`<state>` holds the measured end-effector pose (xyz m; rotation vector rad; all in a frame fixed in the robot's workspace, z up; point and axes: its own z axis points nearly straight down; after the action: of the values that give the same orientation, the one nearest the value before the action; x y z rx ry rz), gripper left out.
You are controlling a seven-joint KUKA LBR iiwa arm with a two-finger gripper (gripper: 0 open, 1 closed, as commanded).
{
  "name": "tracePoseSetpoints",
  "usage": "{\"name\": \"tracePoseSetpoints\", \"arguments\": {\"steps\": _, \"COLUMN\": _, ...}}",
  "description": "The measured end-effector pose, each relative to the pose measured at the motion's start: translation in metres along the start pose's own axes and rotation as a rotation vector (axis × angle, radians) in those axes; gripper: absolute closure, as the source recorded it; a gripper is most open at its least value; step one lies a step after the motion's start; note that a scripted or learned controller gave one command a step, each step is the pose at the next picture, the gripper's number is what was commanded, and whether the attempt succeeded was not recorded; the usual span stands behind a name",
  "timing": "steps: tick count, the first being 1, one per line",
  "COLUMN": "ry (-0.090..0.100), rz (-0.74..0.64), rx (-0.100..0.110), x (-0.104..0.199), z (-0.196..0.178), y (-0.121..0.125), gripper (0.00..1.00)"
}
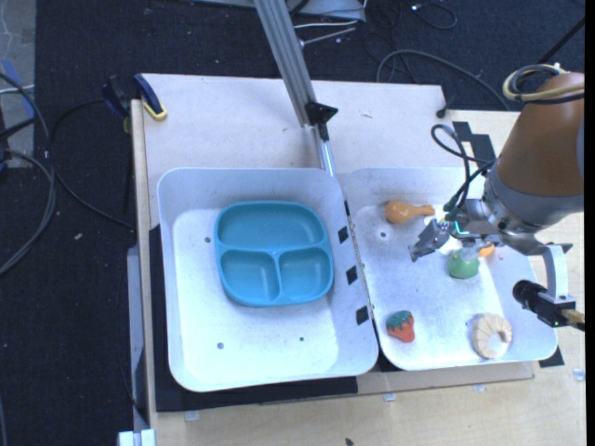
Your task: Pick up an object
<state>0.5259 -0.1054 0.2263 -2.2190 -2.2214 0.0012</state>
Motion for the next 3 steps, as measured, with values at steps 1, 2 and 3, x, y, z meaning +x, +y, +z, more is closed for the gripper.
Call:
{"name": "tracePoseSetpoints", "arguments": {"steps": 1, "ry": 0.000, "rz": 0.000, "rx": -0.001, "x": 0.000, "z": 0.000, "y": 0.000, "gripper": 0.00}}
{"name": "tracePoseSetpoints", "arguments": {"steps": 2, "ry": 0.000, "rz": 0.003, "rx": 0.004, "x": -0.007, "z": 0.049, "y": -0.007, "gripper": 0.00}}
{"name": "tracePoseSetpoints", "arguments": {"steps": 3, "ry": 0.000, "rz": 0.003, "rx": 0.004, "x": -0.010, "z": 0.113, "y": -0.005, "gripper": 0.00}}
